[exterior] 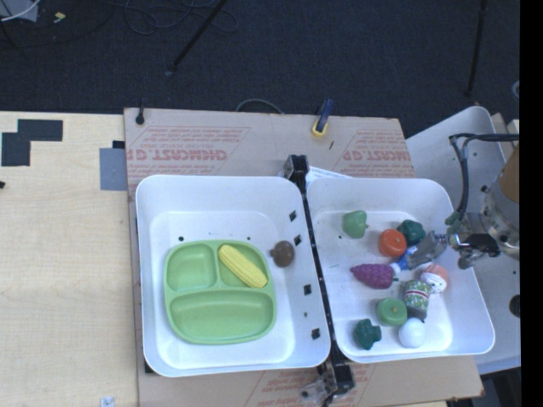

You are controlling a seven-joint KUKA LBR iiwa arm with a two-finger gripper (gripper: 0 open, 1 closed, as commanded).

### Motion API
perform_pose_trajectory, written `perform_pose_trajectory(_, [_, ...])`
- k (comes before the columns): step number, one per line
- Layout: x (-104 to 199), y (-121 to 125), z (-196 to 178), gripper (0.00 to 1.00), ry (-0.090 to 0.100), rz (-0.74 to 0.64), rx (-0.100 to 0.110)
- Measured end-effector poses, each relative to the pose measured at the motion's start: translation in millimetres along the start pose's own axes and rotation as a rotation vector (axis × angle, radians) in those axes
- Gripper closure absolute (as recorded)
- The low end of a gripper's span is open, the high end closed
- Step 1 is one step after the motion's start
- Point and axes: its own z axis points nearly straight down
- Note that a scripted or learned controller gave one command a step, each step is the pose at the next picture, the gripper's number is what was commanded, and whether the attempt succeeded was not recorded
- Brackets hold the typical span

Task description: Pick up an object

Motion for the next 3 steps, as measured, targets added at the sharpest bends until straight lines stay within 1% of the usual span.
perform_pose_trajectory(1, [0, 2, -6, 0.0, -0.003, -0.002, -0.013])
perform_pose_trajectory(2, [-4, 4, 57, 0.0, 0.0, -0.003, -0.005])
perform_pose_trajectory(3, [-6, 13, 109, 0.0, 0.0, -0.002, -0.007])
